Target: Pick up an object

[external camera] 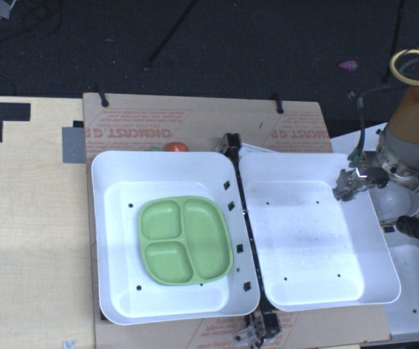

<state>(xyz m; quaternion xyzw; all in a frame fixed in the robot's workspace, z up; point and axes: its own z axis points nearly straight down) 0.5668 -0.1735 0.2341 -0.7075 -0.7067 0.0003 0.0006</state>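
One gripper sits low over the upper right rim of the right bin, its tip angled toward the bin interior. Jaw state cannot be determined: the tip is small and blurred. Nothing is visible between the jaws. Behind the gripper, toward the right, the grey wrist rises to the orange band of the arm. Well to the left of the jaws, across the divider, the green divided plate lies flat in the left bin. Beyond that bin's far rim, a small red object rests on the cardboard.
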